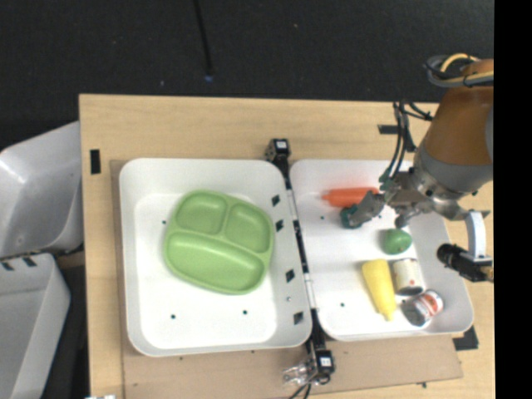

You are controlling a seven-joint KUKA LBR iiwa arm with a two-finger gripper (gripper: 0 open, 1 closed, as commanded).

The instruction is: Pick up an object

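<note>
Green and round, a small fruit-like object [396, 241] sits on the floor of the right bin [332, 302], just below the gripper [389, 209] and apart from it. Gripper fingers look spread: one dark teal finger [359, 215] reaches left and down toward the bin floor, the other [405, 216] points down just above the green object, with open gap between them and nothing pinched in that gap. Orange carrot-shaped piece [349, 195] lies just up and left of the fingers, its right end next to the gripper body (touching or not, cannot tell). Yellow corn-like piece [379, 287] lies lengthwise below the green object, near it but apart. Just right of the yellow piece a small can [406, 274] lies on its side, and a second red-and-white can [421, 306] lies below that, close to the bin's lower right corner. Arm [455, 140] comes in from the right, orange band above the grey wrist, cables looped at its top. Left bin [150, 306] holds a light green divided plate [219, 240], three compartments, lying flat near the bin's middle. Both bins sit side by side on the wooden bench [208, 123], joined along the centre by black clips [278, 149].
</note>
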